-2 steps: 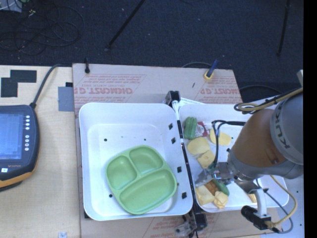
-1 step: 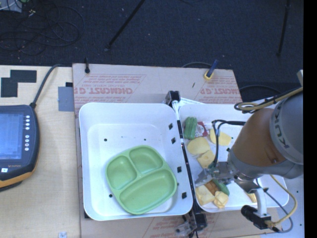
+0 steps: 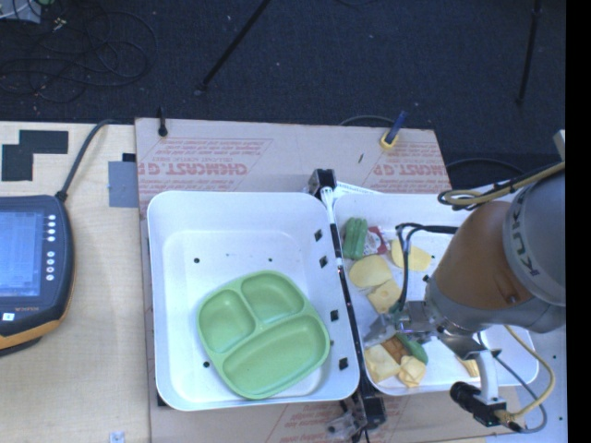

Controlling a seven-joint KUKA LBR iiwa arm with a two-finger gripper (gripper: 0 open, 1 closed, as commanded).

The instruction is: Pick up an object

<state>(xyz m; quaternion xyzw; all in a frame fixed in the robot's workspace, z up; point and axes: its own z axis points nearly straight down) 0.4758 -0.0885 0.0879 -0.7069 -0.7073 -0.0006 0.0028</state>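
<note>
Gripper (image 3: pixel 399 332) over slanted green piece (image 3: pixel 414 348).

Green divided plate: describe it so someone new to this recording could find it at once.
Start at the two white bins side by side on the bench and take the left bin, the one away from the arm. The green divided plate lies flat on its floor toward the near right corner. It is one large pale green piece with three compartments, unlike the small yellow and green items heaped in the right bin.

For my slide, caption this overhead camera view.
Grey-and-orange arm reaches into right white bin of yellow food pieces; green divided plate lies left.
</note>
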